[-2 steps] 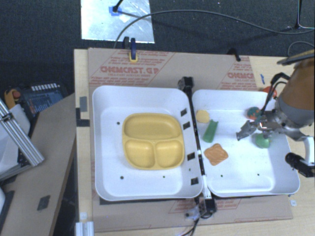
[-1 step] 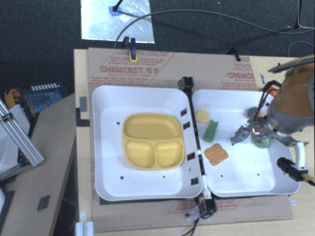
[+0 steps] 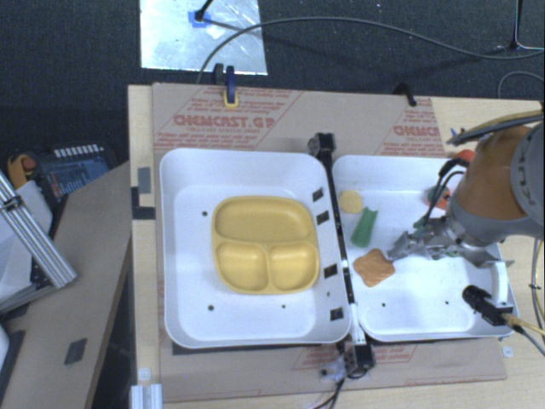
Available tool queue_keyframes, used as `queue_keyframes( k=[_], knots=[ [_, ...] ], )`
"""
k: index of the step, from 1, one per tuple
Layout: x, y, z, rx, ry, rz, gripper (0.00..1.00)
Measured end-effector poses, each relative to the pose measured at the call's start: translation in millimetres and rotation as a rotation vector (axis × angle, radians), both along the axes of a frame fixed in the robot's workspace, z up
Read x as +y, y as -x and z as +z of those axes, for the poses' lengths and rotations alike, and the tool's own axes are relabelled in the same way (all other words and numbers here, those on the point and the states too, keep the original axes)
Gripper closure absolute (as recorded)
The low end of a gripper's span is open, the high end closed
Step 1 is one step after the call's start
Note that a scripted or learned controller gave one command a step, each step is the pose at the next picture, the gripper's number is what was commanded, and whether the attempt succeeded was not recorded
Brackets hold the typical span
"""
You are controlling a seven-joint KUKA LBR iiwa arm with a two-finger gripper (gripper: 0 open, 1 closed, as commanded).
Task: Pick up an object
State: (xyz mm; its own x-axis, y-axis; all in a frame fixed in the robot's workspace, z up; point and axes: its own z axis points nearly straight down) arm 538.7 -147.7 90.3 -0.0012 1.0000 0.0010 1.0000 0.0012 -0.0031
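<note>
Two white bins [image 3: 174, 228] side by side on cardboard-topped bench. Gripper [image 3: 400, 248] low in right bin, just beside orange-brown piece [image 3: 373, 267]; grip state impossible to tell. Green piece [image 3: 365, 226] near.

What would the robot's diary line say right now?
arm: over right bin | pincer: low, beside orange piece | green piece, yellow disc: right bin | tray: left bin
</note>
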Motion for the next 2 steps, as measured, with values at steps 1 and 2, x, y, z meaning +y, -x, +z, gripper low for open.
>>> queue_keyframes(
  k=[1, 2],
  knots=[
    [-0.6, -1.7, 13.4, -0.005, 0.002, 0.0, 1.0],
    [-0.1, -5.4, 56.6, -0.009, 0.002, 0.002, 1.0]
  ],
)
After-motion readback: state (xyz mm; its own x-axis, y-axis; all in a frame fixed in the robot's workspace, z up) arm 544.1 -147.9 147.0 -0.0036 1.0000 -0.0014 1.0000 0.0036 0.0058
